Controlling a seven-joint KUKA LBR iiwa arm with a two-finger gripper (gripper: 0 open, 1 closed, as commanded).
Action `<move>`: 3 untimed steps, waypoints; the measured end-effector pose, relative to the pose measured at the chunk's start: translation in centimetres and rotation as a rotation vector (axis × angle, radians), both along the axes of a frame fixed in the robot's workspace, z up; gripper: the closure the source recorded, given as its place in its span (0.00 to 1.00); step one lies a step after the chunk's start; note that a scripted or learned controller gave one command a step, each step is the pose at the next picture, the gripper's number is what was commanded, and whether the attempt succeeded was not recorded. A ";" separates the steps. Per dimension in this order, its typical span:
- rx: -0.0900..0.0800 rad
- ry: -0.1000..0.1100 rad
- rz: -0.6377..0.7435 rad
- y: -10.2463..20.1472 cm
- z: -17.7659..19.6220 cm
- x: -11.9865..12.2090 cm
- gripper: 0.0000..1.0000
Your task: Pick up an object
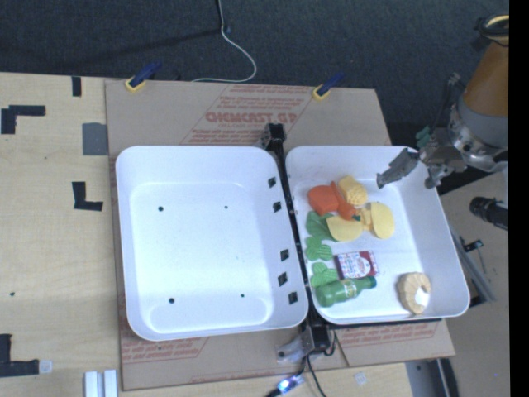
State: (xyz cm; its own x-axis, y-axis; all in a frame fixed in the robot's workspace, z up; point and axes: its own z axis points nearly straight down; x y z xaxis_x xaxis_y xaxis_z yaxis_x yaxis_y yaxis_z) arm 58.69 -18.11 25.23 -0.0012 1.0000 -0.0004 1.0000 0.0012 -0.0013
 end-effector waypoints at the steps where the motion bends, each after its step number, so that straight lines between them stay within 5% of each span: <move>1: -0.002 -0.018 0.000 3.6 -15.0 3.2 0.00; 2: -0.001 -0.001 -0.004 6.3 -16.7 -6.5 0.00; 3: 0.000 -0.004 0.003 8.4 -16.8 -1.3 0.00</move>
